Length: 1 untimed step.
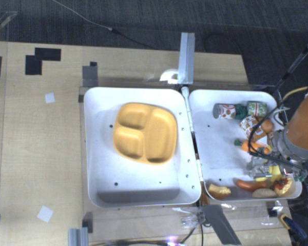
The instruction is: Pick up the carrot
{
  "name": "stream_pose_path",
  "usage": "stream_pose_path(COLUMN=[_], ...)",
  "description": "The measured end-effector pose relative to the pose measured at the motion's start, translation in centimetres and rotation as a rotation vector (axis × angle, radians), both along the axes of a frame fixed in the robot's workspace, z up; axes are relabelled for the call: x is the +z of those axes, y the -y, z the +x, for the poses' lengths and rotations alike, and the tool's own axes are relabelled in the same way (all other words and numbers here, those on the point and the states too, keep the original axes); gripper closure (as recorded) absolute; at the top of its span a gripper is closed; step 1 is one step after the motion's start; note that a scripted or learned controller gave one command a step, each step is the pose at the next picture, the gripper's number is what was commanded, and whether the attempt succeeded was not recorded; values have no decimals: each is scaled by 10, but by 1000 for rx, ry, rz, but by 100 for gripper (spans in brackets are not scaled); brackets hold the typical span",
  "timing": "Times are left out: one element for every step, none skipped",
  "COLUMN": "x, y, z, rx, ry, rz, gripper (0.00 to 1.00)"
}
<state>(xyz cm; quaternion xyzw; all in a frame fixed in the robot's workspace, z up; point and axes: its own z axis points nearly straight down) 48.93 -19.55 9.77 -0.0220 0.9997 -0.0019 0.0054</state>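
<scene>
In the right bin, near its right wall, the carrot is seen lying among cables, with the gripper lowered just beside it; its grasp state cannot be told.

We note the arm: a rounded orange band above a grey metallic wrist, with black cables looping alongside its left flank.

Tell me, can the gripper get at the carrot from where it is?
Probably yes. The gripper sits in the right bin just below the carrot, though black cables cross the carrot and packets crowd its upper side.
</scene>
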Motion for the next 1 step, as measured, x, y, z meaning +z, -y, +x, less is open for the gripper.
stream_pose_path(x=[-7], y=[-71], z=[54], rx=[49], ry=[10], rz=[2], gripper=[100])
